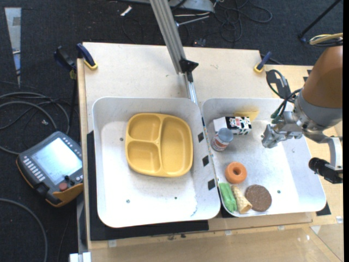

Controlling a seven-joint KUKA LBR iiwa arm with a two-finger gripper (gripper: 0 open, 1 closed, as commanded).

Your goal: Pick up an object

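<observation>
On the floor at the far left lay a teach pendant (52, 168), its cable looping away, set off the counter (136, 70) presumably so the working surface stayed free for the bins. The left bin (109, 201) held one thing, a yellow divided plate (160, 144), lying flat near the bin's middle with its compartments bare; it looked like a receiving spot more than something to grab. A slanted metal pole (169, 29) ran down from the top edge to the seam where the two bins met. The right bin (305, 184) carried all the small candidates for picking. Near its upper left stood a small can (222, 140), touching or just beside a black-and-white carton (238, 124) lying on its side, with a yellow piece (248, 114) tucked behind it. Lower down, an orange doughnut (236, 172) lay by itself, clear of its neighbours, which in my judgement made it the easiest grasp. Along the bin's near rim a green pod (227, 197), a pale corn-like piece (241, 198) and a brown round patty (258, 197) crowded side by side. The pincer (271, 137) hung over the right bin's open floor, to the right of the carton, gripping nothing visible; whether its tips were spread or pressed together I could not tell.
</observation>
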